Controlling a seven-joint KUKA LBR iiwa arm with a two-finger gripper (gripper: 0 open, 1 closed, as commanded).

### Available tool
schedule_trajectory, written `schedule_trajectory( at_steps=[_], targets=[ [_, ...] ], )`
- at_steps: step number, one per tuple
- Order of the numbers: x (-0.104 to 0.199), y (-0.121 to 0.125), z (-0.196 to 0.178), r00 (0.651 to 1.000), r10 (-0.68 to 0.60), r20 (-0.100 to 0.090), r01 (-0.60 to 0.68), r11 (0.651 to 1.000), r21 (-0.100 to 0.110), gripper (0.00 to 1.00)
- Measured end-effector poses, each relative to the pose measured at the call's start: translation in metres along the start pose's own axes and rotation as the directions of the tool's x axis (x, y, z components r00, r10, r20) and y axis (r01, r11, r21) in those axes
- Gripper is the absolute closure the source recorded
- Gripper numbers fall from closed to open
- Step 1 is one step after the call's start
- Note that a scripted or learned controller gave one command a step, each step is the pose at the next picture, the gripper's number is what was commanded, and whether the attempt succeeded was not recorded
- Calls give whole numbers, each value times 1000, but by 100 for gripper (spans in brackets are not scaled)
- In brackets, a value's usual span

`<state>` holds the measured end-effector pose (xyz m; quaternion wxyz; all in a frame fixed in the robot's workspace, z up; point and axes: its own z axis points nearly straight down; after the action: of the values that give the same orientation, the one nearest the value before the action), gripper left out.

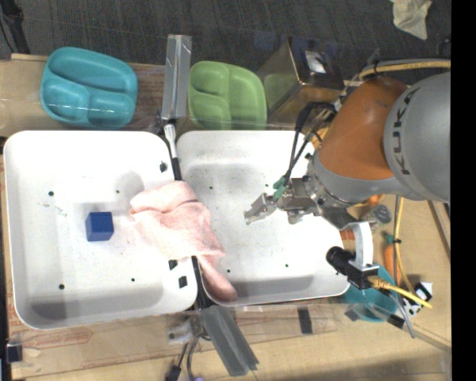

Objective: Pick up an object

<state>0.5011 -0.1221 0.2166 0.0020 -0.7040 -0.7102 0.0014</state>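
Pink cloth [177, 225] is draped across both bins mid-frame; the gripper [259, 207], empty and apparently spread, is seen right of it.

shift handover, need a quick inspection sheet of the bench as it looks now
surface: left bin and right bin, side by side
job's things: blue cube in left bin; pink cloth draped over the divide between bins
clutter: teal tray and green tray behind bins
grippers: gripper over right bin, nothing seen between fingers
cables: black cable along the arm
surroundings: crumpled white rag on floor
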Motion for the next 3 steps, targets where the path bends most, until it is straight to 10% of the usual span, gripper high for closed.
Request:
schedule_trajectory(
  at_steps=[1, 3],
  targets=[
    [62, 17, 26, 994, -105, 1, 105, 994, 0, 0],
    [61, 17, 26, 995, -103, 1, 103, 995, 0, 0]
  ],
)
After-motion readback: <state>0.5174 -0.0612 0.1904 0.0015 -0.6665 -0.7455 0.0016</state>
